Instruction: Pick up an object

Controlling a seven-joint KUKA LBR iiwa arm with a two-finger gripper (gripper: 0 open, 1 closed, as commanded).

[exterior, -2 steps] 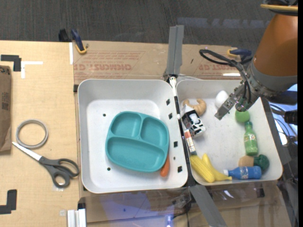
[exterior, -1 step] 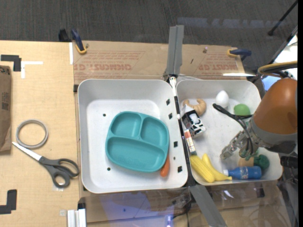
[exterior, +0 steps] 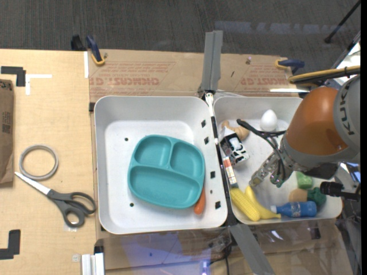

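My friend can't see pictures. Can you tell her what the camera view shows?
A grey and orange robot arm reaches into the right white bin, its gripper low over toys such as a yellow corn cob and a blue bottle. The left white bin holds a teal divided plate beside a small carrot.
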